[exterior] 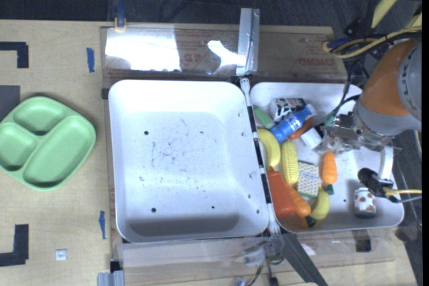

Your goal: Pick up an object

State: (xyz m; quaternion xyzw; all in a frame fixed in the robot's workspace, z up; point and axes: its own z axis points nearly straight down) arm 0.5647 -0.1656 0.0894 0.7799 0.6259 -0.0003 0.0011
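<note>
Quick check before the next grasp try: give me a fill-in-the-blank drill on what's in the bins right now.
1. The toys lie piled in the ____ bin.
2. The corn cob lies beside a yellow ____.
3. The divided plate on the bench is ____.
4. The small carrot lies near the ____ arm's wrist.

Missing words: right; banana; green; robot

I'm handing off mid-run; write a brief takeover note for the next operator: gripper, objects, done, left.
Gripper: low over the right white bin, near its far right side; finger state unclear, no grasp visible.
Objects: yellow banana, yellow corn cob, small orange carrot, blue bottle and large orange carrot all lie in that bin.
Done: nothing lifted.
Left: grasp and raise one object.
</note>
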